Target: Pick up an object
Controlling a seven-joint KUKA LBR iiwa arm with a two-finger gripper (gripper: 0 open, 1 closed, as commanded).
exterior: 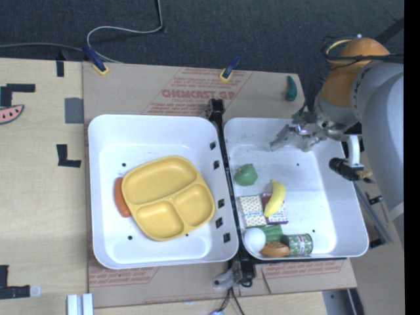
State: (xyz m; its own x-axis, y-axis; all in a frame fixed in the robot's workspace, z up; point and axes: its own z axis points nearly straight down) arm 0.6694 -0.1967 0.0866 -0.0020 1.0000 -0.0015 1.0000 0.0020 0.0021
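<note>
Two white bins sit side by side on the desk. Left bin: one yellow divided plate. Right bin: green lump, banana, patterned packet, white egg, small can, all in the near-left part. Pincer: at the bin's far edge, fingers spread apart, nothing between them. Nearest pick, by my judgement: the banana, lying nearer and slightly left of the pincer, long axis running near-to-far.
</note>
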